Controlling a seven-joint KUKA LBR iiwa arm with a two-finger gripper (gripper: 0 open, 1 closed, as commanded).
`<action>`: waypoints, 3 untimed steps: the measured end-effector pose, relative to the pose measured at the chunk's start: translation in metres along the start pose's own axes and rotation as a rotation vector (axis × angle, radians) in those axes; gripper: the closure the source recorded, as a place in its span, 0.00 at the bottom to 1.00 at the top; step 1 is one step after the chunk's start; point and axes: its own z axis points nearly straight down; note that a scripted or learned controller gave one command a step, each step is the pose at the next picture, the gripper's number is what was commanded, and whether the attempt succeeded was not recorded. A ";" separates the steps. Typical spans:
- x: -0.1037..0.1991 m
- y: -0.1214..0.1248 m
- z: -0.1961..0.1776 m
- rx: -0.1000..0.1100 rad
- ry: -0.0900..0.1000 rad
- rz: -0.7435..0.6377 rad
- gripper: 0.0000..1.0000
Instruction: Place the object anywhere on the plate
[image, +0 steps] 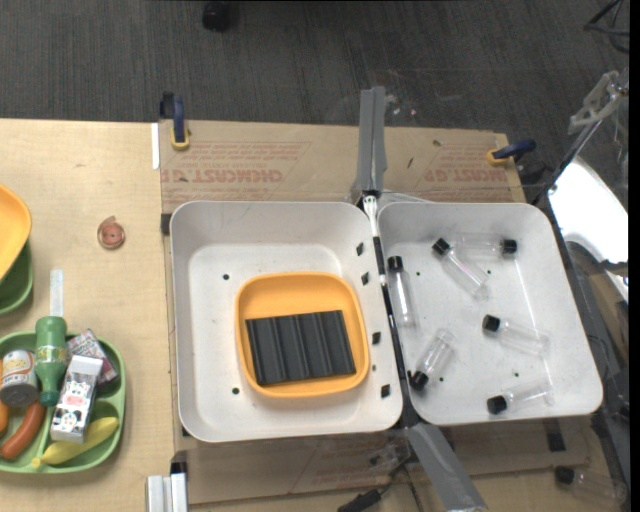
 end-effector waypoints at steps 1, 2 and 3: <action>0.006 0.003 0.045 -0.003 0.002 -0.312 0.00; 0.122 0.051 0.065 -0.002 0.002 -0.405 0.00; 0.108 0.046 0.062 -0.002 0.001 -0.634 0.00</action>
